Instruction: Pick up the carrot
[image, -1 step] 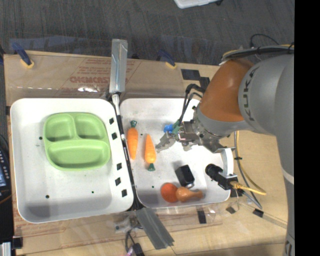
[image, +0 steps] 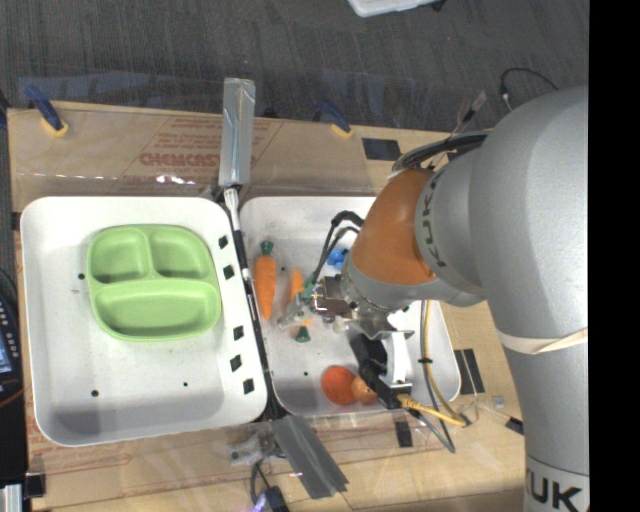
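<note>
An orange carrot (image: 265, 284) with a green top lies lengthwise at the left side of the right bin (image: 300, 400), close to the divider. My gripper (image: 306, 310) is low in that bin, just right of the carrot, beside a second thin orange piece (image: 297, 286). The wrist and the orange band above it cover the bin's middle.
A green divided plate (image: 153, 280) sits in the left bin (image: 60, 400). In the right bin are a round orange-red fruit (image: 340, 384) near the front wall, a blue item (image: 335, 258) partly under the arm, and a small teal bit (image: 302, 335).
</note>
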